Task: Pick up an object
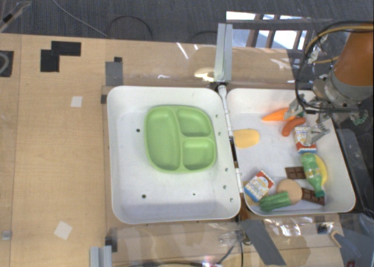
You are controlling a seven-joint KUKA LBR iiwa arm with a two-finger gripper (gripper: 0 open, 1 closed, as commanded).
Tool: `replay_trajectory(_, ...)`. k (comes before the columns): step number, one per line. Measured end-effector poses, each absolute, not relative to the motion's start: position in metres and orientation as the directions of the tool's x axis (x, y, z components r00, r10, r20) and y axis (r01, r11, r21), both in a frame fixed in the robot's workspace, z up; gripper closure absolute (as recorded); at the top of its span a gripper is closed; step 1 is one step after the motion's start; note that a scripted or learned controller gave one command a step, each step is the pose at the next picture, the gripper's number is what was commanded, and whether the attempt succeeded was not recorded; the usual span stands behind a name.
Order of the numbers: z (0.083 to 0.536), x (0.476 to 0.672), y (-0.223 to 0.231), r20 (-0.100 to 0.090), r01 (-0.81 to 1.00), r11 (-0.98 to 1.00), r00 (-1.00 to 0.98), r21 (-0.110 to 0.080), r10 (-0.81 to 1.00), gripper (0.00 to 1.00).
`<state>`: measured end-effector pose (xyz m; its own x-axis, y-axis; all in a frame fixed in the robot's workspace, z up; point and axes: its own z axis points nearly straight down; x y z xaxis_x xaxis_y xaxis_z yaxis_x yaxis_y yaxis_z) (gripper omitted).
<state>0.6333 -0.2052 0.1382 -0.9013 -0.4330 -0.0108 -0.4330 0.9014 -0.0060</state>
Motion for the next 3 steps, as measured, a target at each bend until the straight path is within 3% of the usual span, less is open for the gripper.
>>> replay_trajectory(1, 0.089, 0.610, -0.180, -0.013, -0.379, 0.926, -0.925, -0.007, -0.379, 0.00)
replay_trajectory(2, 0.089, 0.619, -0.103, -0.014, -0.349, 0.937, -0.937, -0.003, -0.349, 0.00)
replay_trajectory(3, 0.089, 0.614, -0.101, -0.014, -0.235, 0.972, -0.972, -0.004, -0.235, 0.00)
